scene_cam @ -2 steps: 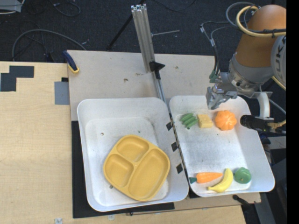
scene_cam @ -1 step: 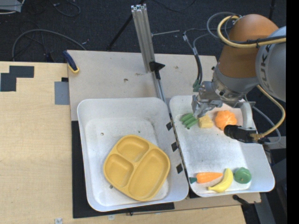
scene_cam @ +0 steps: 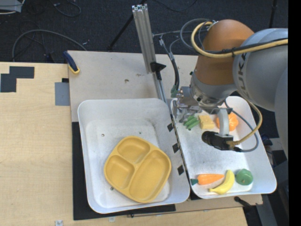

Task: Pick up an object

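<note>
Gripper point(scene_cam: 187, 111) hung low over the green item point(scene_cam: 191, 122) and yellow block point(scene_cam: 206, 122) in the right bin point(scene_cam: 263, 182), upper centre-right of frame. Finger state could not be told. Approach step judged in hand; next move required descent and closure.

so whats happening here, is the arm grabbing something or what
The grey arm reaches in from the right and hangs low over the far end of the right bin, above a cluster of toy food: a green piece, a pale yellow block and an orange piece. Nothing visibly held. A carrot, banana and green fruit lie at the bin's near edge. The left bin holds a yellow divided plate.
</note>
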You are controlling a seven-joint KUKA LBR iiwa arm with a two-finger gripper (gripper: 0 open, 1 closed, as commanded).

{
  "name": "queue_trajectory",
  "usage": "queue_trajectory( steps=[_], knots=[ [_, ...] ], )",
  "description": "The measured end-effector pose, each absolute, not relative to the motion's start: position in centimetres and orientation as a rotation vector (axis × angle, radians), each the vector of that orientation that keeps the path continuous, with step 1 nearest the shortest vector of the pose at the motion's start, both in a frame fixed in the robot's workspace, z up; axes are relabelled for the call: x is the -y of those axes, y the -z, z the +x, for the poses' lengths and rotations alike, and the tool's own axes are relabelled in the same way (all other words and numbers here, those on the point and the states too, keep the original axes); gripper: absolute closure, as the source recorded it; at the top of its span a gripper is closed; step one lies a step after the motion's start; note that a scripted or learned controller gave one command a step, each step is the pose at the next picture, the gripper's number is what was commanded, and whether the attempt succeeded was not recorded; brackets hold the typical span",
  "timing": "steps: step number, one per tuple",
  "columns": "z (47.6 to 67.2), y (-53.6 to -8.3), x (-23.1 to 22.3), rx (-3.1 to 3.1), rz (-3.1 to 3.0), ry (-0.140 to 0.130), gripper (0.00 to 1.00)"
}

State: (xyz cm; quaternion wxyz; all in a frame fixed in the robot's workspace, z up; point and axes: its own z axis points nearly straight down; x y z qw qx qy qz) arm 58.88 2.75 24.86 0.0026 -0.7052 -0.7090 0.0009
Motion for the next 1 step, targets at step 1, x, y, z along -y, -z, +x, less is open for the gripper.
queue_trajectory(
  steps=[1],
  knots=[
    [57.19, -24.87, -8.32, 2.224, -2.212, -0.004, 1.00]
  ],
)
